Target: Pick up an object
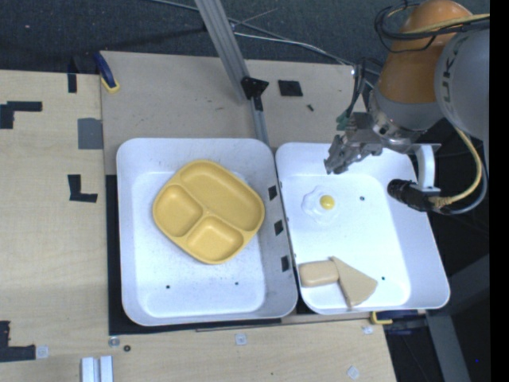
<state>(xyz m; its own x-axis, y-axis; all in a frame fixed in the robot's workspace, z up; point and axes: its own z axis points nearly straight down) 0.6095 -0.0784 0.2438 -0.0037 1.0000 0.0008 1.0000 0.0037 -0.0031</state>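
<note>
White-and-yellow, the egg (323, 204) lies near, just below-left of our gripper (337, 164), round with no long axis; whether the gripper grasps anything, we cannot tell.

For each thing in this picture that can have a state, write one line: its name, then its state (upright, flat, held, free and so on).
Yellow three-compartment plastic plate: right way up, flat in the left white bin.
Toy fried egg: flat, yolk up, free in the right white bin.
Tan wedge-shaped toy slice: flat, touching the block.
Tan rounded toy block: flat, by the bin's near wall.
Two-finger gripper: above the right bin, holding nothing visible.
</note>
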